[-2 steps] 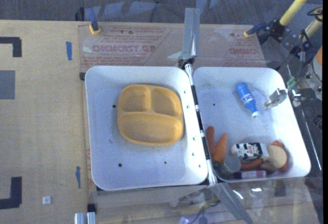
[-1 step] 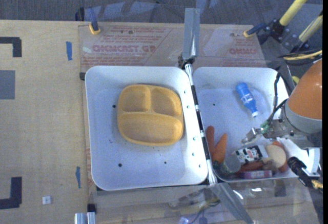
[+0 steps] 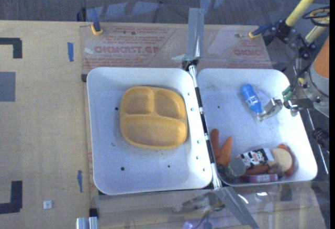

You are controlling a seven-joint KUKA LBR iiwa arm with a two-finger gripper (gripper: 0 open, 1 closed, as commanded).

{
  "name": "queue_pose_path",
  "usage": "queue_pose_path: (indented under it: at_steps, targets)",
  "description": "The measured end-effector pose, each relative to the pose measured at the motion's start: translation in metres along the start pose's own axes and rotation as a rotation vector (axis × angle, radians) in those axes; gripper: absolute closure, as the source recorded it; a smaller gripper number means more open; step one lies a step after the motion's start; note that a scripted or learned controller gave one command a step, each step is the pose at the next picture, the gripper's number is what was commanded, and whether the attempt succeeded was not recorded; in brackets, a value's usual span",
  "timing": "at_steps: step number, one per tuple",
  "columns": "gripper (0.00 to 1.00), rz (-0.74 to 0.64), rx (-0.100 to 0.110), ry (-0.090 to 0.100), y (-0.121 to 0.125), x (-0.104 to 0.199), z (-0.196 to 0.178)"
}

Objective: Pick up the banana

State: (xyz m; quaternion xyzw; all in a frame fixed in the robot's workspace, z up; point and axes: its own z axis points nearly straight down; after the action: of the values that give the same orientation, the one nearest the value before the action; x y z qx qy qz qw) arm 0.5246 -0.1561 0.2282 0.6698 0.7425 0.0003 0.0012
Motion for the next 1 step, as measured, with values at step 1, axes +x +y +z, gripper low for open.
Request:
queue_pose_path:
  at_steps: [1]
  targets:
    - [0.00, -0.064, 0.002, 0.002, -0.0419, 0.0354, 0.0877]
